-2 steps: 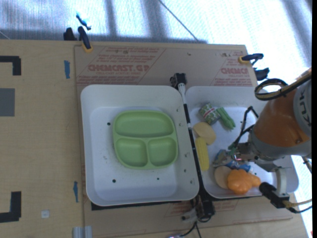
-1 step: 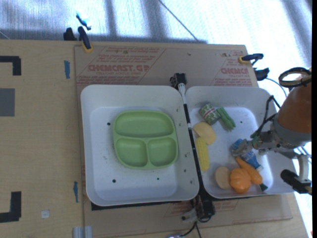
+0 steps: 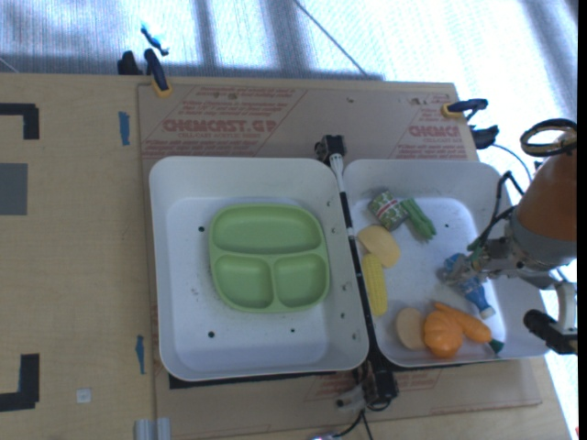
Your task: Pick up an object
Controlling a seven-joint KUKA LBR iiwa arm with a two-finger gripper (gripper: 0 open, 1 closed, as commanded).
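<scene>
Reaching in from the right, the grey arm (image 3: 541,232) with its orange band leans over the right-hand bin (image 3: 459,204). The gripper (image 3: 470,269) sits low near the bin floor, toward its right side. A small blue-and-white item (image 3: 477,293), possibly a tube, lies right at the tips and runs away from them toward the near rim. Whether it sits between the fingers or just under them, cannot tell; the tips blur into the blue object, and how wide they stand cannot be read.

Around the fingers, within the same bin:
- Just beyond the blue item on the near side, an orange carrot-shaped piece (image 3: 468,324), touching an orange rounded piece (image 3: 443,337).
- A pale tan oval (image 3: 410,328) rests against that orange piece, further left of the fingers.
- A yellow corn cob (image 3: 374,280) lies well left of the fingers, lengthwise beside the wall that divides the bins.
- A pale yellow rounded piece (image 3: 379,244) touches the cob's far end.
- Up and left of the fingers, toward the far rim, a small green-labelled can (image 3: 387,209) with a green pod-like piece (image 3: 418,218) just beside it.

Left bin (image 3: 174,273), well apart from the fingers across the divider: a green three-compartment plate (image 3: 269,257) lying flat.

Bins rest on a brown board (image 3: 229,122), clamped at its far edge.
</scene>
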